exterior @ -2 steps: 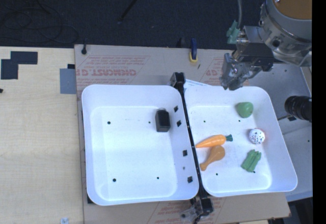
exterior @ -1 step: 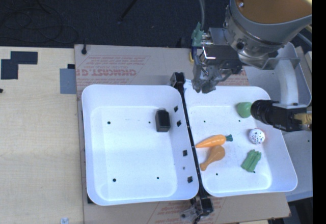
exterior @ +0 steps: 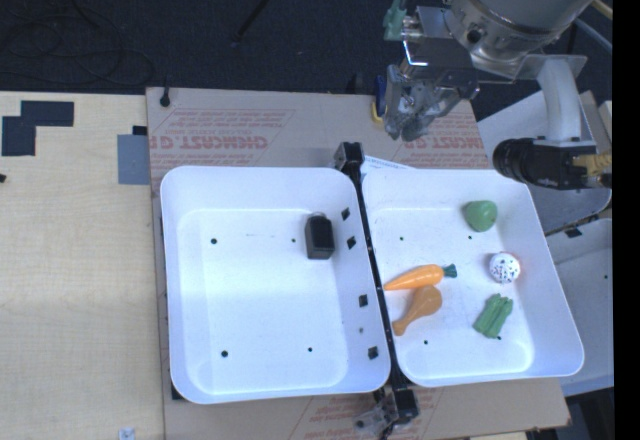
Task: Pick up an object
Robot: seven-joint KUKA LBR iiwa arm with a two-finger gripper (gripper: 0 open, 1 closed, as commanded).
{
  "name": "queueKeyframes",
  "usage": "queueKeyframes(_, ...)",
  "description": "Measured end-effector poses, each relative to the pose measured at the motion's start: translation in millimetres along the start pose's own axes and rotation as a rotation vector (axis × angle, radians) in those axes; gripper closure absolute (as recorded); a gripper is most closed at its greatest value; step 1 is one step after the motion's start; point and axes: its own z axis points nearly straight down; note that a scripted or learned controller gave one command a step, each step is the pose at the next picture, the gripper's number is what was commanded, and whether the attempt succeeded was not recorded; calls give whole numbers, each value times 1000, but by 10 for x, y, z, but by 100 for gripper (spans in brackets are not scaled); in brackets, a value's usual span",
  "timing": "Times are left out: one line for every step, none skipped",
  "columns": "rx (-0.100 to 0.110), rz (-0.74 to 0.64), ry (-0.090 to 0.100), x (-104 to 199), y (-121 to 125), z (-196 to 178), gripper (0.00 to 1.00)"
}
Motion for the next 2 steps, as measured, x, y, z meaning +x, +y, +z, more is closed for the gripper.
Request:
queueKeyframes(3,-6,1,392,-300,-8,100)
queueKeyframes(19,-3,-6,547,-538,1712,100)
